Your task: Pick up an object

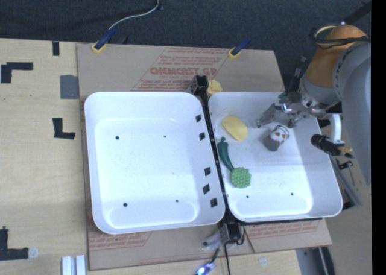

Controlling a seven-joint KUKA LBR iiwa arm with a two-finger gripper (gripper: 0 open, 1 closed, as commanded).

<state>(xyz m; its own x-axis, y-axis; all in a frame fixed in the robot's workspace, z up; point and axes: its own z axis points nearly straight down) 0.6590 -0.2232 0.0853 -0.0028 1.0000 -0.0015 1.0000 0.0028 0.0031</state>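
The right bin holds three things. A yellow lemon-shaped piece lies near its upper left. A green piece with a long stem and a knobbly round head lies along the left wall. A small grey and white cylinder stands near the middle. My gripper hangs over the upper part of the right bin, just above and slightly right of the cylinder. The grey arm with its orange band comes in from the right.
The left bin sits beside the right one, with a black divider and clips between them. Both rest on a cardboard sheet. A small yellow scrap lies at the top of the divider.
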